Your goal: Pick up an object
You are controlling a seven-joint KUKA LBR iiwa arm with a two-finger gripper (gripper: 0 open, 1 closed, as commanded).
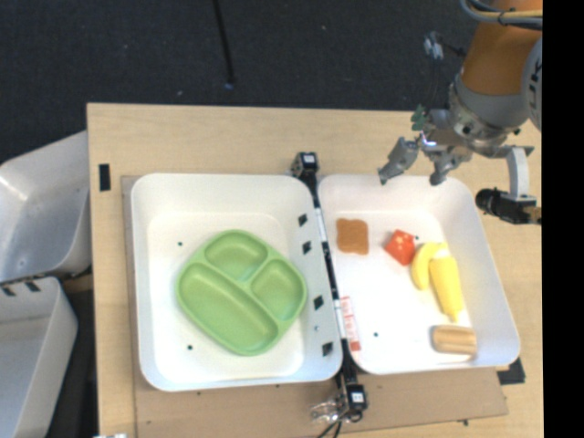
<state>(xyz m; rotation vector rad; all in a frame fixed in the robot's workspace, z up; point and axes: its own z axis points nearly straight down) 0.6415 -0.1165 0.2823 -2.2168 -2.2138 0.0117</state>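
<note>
The claw (418,168) hangs with its fingers spread wide and nothing between them above the far rim of the right bin (488,235), and the nearest pieces, the red piece (400,245) and the brown square (352,235), lie below it toward the camera.

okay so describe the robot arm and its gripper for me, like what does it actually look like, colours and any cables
The arm is a thick rounded column, orange on its upper visible section and grey below toward the wrist. Thin cables loop around its top. The gripper is grey metal, with two slim angular fingers splayed apart beneath a boxy grey body. A small black-and-white attachment sticks out beside it.
</note>
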